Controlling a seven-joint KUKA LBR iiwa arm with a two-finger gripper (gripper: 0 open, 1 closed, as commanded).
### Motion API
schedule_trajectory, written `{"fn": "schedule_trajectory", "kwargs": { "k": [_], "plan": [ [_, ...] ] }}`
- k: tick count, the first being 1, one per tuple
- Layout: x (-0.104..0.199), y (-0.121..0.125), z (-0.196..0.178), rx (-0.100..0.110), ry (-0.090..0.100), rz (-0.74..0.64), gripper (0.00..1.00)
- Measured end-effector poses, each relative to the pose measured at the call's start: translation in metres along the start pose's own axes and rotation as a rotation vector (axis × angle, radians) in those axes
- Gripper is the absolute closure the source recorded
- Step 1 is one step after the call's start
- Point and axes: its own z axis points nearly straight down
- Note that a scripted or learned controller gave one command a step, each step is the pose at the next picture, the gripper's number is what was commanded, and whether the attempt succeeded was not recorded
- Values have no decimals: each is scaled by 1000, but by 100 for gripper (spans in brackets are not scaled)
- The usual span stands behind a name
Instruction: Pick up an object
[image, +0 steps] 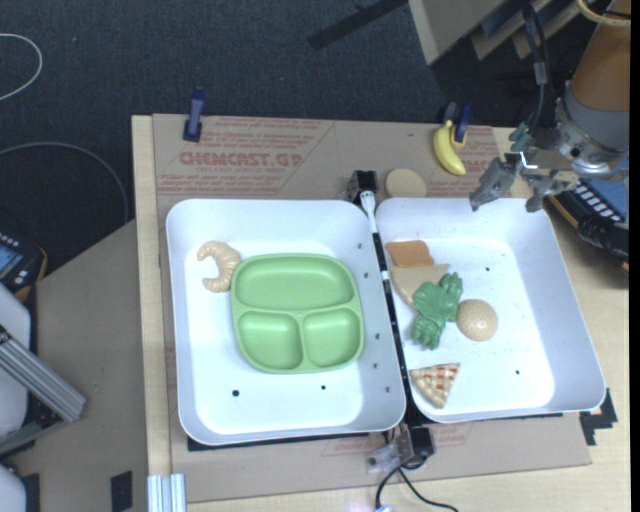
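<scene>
Currently my gripper hangs over the right bin's far rim, jaws spread, nothing between them. Right bin holds green toy, round bun, pizza slice, toast. Left bin: green divided plate, croissant at its far-left.

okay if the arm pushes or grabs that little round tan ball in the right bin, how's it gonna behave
The round tan ball would probably roll when nudged, since it looks nearly spherical. It sits against the green toy, which may stop it leftward. Its curved surface could slip from the jaws.
</scene>
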Motion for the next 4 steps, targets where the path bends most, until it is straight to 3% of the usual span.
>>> {"fn": "schedule_trajectory", "kwargs": {
  "k": [1, 2, 3, 4],
  "plan": [
    [11, -36, -146, -15, -3, -2, 0],
    [11, -34, -149, -7, -3, -2, 100],
    [29, -33, -2, 12, 3, -1, 100],
    [103, -87, 62, 11, 4, -6, 100]
  ]
}}
